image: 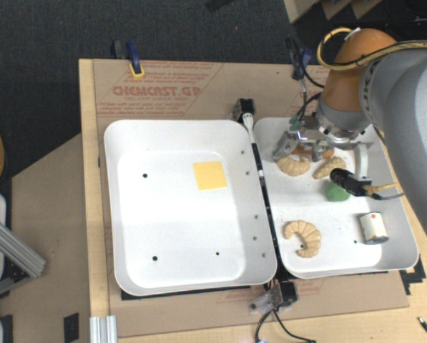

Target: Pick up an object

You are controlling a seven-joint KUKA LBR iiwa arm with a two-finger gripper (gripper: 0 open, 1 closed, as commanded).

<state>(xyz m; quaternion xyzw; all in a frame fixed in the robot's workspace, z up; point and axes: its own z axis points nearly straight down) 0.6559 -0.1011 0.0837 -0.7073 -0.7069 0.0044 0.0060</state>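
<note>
My gripper hangs low over the far end of the right bin, open, with nothing held between its fingers. Just in front of it lies a tan croissant-shaped pastry, and a second one lies to its right. A green object sits beside them, partly hidden by the robot's own parts. A third croissant lies in the near half of the bin, and a small white cylinder lies to its right. A flat yellow square lies in the left bin.
The bins meet along a black divider with raised rims on both sides. The grey arm with its orange band fills the upper right above the right bin. Brown board surrounds the bins.
</note>
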